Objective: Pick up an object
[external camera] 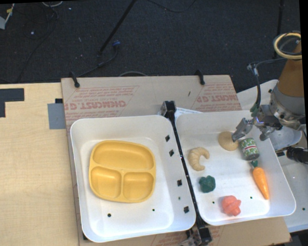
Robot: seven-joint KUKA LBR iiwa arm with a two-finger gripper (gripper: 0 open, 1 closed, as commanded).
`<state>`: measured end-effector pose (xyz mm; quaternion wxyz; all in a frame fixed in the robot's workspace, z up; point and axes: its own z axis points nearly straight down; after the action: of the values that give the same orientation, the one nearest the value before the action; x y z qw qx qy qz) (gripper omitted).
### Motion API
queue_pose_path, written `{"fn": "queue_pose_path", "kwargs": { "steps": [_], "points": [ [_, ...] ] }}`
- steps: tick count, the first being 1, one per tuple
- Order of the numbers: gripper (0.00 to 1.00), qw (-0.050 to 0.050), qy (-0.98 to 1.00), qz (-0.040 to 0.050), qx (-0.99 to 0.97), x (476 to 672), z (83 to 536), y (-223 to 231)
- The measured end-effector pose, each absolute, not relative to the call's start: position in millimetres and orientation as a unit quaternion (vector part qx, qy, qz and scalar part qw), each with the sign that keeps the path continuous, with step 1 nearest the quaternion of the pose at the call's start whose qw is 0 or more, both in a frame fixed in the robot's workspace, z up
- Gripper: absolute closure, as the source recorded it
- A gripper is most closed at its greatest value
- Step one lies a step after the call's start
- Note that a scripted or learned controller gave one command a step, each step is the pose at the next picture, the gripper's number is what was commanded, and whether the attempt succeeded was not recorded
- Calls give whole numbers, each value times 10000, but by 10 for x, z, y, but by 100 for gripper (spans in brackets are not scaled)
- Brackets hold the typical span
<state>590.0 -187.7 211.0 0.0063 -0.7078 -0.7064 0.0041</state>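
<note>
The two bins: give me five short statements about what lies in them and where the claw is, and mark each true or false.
1. The yellow divided plate lies in the left bin. True.
2. The carrot lies in the left bin. False: it lies in the right bin.
3. The claw hangs above the right bin's far right part. True.
4. The croissant rests on the yellow plate. False: it lies on the right bin's floor.
5. The green broccoli piece lies between croissant and pink item. True.
</note>
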Motion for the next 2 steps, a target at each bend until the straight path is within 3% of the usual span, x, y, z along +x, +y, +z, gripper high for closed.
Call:
{"fn": "queue_pose_path", "kwargs": {
  "steps": [1, 2],
  "points": [
    [0, 21, -7073, 11, -7069, 5923, 2176, -1873],
    [0, 47, -7071, 26, -7071, 5908, 1518, -1877]
  ]
}}
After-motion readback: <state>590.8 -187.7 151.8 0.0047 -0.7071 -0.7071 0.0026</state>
